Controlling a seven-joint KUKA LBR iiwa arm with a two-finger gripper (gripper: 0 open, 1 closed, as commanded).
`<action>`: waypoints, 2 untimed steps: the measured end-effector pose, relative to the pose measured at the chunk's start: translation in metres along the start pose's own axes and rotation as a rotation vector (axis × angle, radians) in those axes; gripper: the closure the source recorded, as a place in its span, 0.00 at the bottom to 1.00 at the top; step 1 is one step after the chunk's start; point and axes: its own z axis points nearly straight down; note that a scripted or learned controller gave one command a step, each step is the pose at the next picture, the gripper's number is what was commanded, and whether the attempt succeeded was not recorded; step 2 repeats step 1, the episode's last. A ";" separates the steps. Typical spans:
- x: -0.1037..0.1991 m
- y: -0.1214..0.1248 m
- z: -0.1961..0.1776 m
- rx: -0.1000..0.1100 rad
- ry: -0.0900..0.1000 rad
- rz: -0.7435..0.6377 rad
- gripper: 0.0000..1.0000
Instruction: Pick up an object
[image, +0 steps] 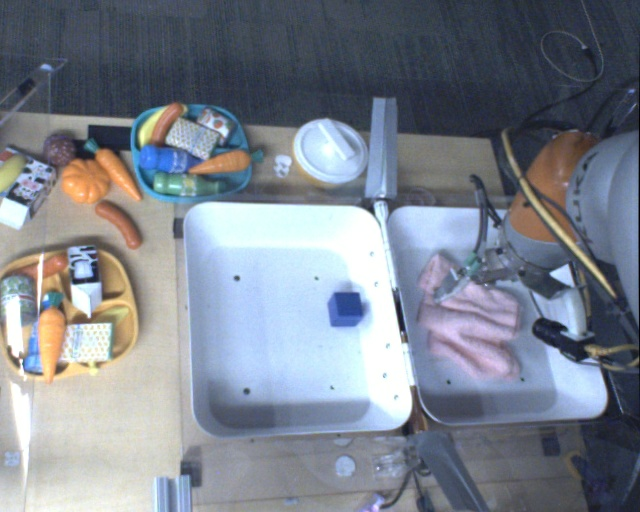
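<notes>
white bins (200, 300), soft pink cloth (470, 325), perhaps folded

The grey arm (605, 190) is reaching in from the right, its orange band (552, 170) showing above the wrist. The wrist is bending down and leftward, and the hand (468, 275) is hanging low; its fingers are too small and blurred to read.

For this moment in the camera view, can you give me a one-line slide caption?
KUKA arm's gripper lowered over the pink cloth in the right bin; blue cube alone in the left bin.
</notes>
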 end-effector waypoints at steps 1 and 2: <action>0.014 0.038 0.001 0.000 0.000 -0.123 0.00; 0.014 0.038 0.001 0.000 0.000 -0.123 0.00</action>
